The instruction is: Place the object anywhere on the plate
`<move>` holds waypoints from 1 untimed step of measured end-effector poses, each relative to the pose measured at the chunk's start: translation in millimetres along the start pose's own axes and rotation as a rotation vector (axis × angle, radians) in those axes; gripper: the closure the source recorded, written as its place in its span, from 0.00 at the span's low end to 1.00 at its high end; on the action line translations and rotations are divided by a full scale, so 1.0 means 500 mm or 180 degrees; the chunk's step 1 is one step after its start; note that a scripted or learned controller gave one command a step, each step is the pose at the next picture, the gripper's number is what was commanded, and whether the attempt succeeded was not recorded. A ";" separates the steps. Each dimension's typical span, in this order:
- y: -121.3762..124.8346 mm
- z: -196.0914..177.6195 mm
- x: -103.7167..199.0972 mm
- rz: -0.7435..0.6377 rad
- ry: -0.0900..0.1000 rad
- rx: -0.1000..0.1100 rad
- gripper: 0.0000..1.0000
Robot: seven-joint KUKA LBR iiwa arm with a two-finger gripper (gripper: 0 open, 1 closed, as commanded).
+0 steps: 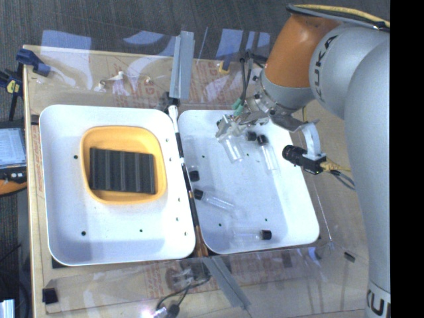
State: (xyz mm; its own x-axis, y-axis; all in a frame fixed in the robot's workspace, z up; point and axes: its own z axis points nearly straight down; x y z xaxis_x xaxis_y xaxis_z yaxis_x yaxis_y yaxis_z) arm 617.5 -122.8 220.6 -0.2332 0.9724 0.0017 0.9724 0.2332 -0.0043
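Observation:
A yellow plate [119, 138] lies in the left bin [66, 230], and a dark ridged block [123, 171] sits on it. Several clear tubes with black caps lie scattered in the right bin [298, 211]: one [232, 151] just below the gripper, one [267, 155] to its right, one [214, 199] near the bin's left wall, one [255, 234] at the front. My gripper [228, 127] hovers low over the back of the right bin, right above the nearest tube.
The grey arm with its orange band [298, 48] reaches in from the right over the right bin's back corner. A black fitting [298, 156] juts out beside the wrist. A metal rail [180, 61] stands at the back between the bins.

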 end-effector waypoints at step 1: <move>-0.005 0.020 0.125 -0.0914 0.0001 0.0005 1.00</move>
State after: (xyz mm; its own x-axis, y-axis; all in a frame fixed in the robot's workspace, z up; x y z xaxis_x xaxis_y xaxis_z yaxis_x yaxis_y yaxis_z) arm 600.6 -62.5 210.5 -0.4990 0.8666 0.0033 0.8666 0.4990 -0.0053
